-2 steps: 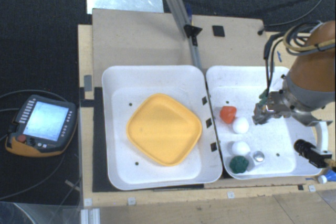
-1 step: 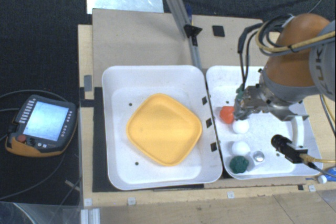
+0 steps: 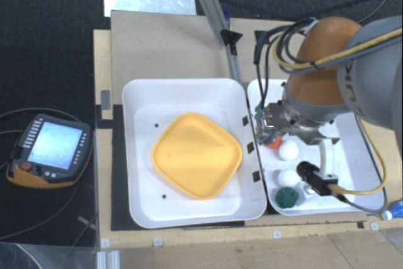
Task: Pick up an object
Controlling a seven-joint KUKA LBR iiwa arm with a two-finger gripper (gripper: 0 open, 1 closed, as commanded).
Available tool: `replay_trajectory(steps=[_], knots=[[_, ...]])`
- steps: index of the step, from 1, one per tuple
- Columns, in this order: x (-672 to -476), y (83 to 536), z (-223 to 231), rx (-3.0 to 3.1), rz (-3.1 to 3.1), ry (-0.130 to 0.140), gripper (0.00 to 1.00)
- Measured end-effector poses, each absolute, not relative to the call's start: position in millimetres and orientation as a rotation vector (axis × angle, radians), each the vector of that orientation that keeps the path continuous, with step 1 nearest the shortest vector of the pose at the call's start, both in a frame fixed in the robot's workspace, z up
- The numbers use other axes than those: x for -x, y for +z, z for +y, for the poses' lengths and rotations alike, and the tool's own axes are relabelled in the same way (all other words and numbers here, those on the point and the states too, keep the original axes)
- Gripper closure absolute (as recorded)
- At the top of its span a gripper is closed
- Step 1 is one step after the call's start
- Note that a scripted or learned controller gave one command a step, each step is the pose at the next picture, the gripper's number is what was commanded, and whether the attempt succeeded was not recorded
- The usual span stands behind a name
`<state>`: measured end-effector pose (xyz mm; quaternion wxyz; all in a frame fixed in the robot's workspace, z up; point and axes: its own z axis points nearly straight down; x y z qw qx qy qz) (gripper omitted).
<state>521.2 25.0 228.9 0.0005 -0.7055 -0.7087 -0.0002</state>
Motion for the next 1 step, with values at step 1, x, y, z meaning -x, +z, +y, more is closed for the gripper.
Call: replay_trajectory(steps=[1], knots=[[-533.7, 220.6, 78.0, 2.216, -2.226, -0.001, 1.0]])
